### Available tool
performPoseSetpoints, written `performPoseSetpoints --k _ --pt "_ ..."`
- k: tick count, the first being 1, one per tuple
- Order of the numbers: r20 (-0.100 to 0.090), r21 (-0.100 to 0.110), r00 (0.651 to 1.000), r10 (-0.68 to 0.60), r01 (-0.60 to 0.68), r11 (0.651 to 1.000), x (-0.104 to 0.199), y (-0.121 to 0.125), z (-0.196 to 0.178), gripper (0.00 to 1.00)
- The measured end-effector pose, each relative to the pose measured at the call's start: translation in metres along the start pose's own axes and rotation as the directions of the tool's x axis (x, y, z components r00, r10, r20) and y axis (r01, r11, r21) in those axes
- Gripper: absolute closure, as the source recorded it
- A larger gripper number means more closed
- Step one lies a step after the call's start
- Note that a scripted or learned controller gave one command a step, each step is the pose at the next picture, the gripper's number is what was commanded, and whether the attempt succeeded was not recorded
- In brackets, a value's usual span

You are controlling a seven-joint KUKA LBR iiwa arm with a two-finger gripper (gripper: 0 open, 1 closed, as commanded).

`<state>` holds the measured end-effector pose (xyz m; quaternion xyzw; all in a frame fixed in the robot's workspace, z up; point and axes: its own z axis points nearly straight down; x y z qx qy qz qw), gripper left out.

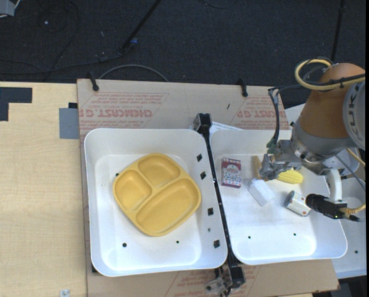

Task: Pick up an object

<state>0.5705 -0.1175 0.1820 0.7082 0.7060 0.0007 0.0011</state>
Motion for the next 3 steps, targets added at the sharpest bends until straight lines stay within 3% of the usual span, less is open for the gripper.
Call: performPoseSetpoints --k 2,3 --pt "-0.001 0.002 1.0 -0.004 0.004 1.0 -0.002 0.002 -0.069 1.0" --pt "-0.003 0.007 1.0 -0.006 0.007 1.0 0.042 -0.014 -0.067 1.0"
